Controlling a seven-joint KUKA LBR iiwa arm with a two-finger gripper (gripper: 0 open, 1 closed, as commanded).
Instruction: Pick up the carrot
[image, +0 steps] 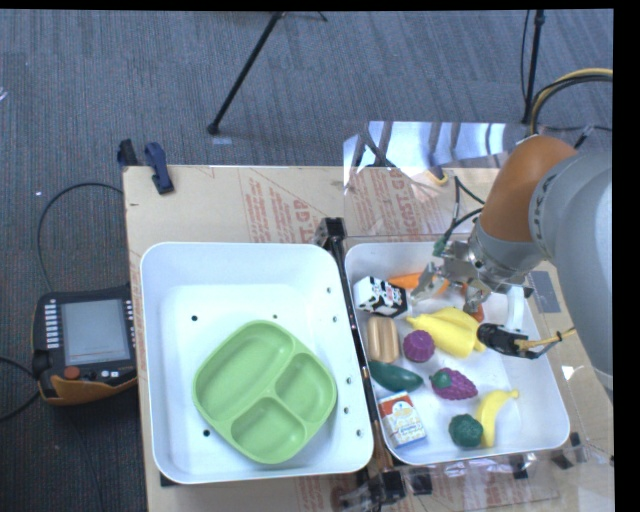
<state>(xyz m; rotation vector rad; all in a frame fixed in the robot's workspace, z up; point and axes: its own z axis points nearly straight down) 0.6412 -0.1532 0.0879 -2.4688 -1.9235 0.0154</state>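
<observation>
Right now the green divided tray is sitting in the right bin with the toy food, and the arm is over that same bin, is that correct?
Not quite: in the camera view the green divided tray lies in the left bin. The toy food is in the right bin, and the arm is over that one.

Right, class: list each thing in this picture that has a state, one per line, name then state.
carrot: lying in the right bin, by the gripper, not lifted
gripper: low over the right bin's far side, next to the carrot
green tray: flat in the left bin, nothing on it
juice carton: lying on its side
banana: lying flat
</observation>
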